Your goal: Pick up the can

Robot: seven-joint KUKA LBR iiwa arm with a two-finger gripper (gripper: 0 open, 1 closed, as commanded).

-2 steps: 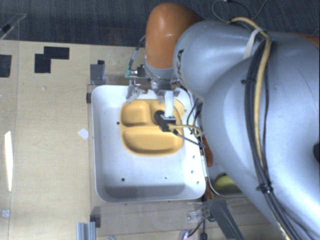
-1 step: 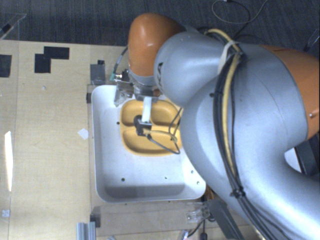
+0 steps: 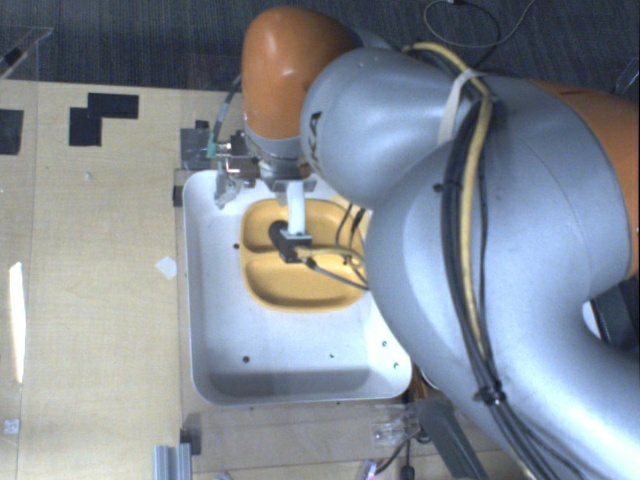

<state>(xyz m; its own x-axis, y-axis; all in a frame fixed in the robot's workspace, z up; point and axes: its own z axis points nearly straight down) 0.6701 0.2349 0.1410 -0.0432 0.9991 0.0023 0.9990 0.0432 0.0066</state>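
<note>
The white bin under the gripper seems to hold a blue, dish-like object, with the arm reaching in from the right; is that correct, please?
Not quite: the dish-like object in the white bin is yellow, not blue, as the camera view shows. The gripper is over it, and the arm does reach in from the right.

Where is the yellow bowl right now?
The yellow bowl lies inside the white bin, toward its far right part, directly under the end effector and beside the big grey arm.
</note>
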